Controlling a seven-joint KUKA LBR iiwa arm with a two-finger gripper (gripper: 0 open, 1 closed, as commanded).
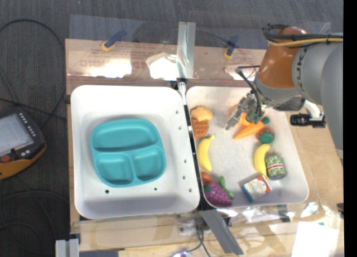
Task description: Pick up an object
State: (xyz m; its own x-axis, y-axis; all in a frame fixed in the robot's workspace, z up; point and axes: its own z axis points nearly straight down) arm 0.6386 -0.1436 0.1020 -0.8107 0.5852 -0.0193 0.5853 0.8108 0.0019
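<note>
The right bin (295, 186) holds several toy foods. An orange carrot (247, 130) with a green top lies near its back. My gripper (241, 114) hangs low over the back of this bin, right at the carrot's upper left end, seemingly touching it. A waffle-like pastry (201, 120) lies left of the gripper by the bin's left wall. One yellow banana (205, 153) lies below the pastry, and a second banana (260, 159) lies at the right beside a green can (275, 166).
The left bin (83, 194) holds a teal divided tray (128, 151). Purple grapes (218, 195), a small carton (256, 187) and a red and green piece (267, 137) also lie in the right bin. A handheld pendant (17, 139) sits at far left.
</note>
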